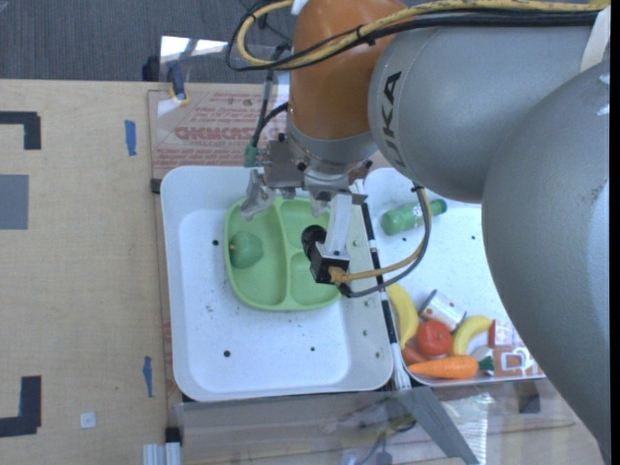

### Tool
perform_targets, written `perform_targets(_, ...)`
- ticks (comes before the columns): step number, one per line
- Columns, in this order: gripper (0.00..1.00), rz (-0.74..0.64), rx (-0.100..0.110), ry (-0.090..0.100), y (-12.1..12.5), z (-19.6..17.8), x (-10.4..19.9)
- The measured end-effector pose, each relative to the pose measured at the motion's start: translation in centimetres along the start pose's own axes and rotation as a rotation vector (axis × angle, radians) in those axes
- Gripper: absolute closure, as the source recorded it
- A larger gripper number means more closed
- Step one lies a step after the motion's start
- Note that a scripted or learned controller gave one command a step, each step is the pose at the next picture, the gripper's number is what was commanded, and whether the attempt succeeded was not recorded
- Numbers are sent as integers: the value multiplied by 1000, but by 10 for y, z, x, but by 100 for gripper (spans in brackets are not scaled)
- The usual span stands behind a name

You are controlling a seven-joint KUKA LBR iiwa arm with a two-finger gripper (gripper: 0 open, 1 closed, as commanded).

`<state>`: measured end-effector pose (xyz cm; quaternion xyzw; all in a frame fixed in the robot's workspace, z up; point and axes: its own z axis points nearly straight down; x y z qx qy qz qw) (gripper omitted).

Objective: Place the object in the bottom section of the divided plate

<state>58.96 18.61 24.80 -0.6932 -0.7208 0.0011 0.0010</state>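
Note:
A light green divided plate (pixel 281 291) lies in the left white bin (pixel 252 361). A small round green object (pixel 246 250) rests in the plate's left-hand compartment, near the rim. My gripper (pixel 291 200) hangs over the plate's upper edge, just up and right of the green object and apart from it. The orange band and the wrist hide the top of the plate. A black part with a cable (pixel 317 252) hangs from the wrist over the plate's right compartment.
The right bin (pixel 455 250) holds a green bottle (pixel 409 216), a banana (pixel 402 310), a tomato (pixel 436 338), a carrot (pixel 447 367) and other toy food. A cardboard sheet (pixel 208 129) lies behind the left bin. The arm covers the upper right.

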Motion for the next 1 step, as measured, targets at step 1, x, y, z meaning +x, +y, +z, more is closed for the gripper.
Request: perform_targets(1,0,-4,-4,0,-17,-55,20)
